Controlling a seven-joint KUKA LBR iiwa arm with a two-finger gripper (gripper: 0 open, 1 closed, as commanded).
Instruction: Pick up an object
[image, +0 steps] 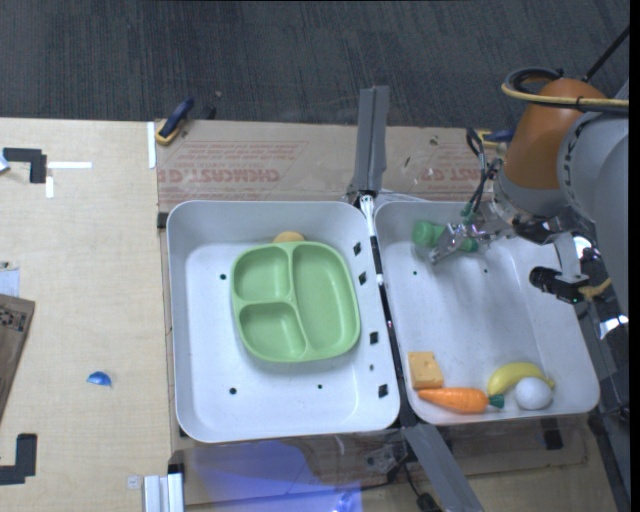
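My gripper (452, 243) hangs low in the far left corner of the right bin (480, 300), below the orange-banded wrist (545, 125). A small green object (427, 233) lies right at the gripper's left tip; I cannot tell whether it is touching or gripped. Along that bin's near edge lie an orange block (426, 369), a carrot (455, 399), a yellow banana (514, 376) and a white egg (533, 394).
The left bin (200, 330) holds a green divided plate (297, 300), with a small yellow-orange thing (288, 237) peeking out behind it. A metal divider bar (371, 140) stands between the bins at the back. Arm links and cables crowd the right edge.
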